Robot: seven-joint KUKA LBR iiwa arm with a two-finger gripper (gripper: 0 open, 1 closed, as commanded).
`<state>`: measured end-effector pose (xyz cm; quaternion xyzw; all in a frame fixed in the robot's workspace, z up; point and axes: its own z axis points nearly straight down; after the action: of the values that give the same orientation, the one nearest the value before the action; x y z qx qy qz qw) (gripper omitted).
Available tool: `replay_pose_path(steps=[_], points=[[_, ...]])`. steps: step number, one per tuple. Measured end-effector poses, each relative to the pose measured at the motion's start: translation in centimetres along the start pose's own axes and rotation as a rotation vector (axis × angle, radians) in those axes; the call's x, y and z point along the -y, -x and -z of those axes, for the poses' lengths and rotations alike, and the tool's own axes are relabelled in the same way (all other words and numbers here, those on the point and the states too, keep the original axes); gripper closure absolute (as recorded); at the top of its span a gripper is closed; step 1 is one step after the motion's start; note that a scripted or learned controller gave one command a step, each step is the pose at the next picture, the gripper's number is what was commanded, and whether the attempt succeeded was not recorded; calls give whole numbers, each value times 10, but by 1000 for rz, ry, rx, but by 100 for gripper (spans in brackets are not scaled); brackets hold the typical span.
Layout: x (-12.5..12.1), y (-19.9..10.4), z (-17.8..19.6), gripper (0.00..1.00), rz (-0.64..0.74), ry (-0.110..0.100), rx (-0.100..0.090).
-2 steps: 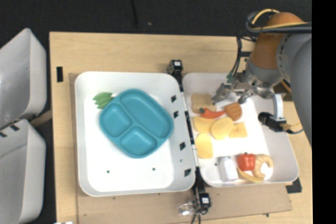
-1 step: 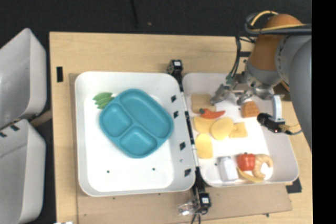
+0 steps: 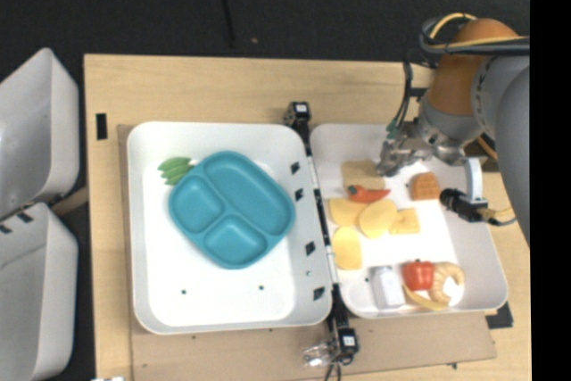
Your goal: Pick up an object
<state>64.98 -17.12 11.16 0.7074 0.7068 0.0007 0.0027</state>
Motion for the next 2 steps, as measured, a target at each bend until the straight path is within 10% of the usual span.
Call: replay_pose_path(steps=[2], points=[[1, 1, 85, 100, 3, -3, -2]])
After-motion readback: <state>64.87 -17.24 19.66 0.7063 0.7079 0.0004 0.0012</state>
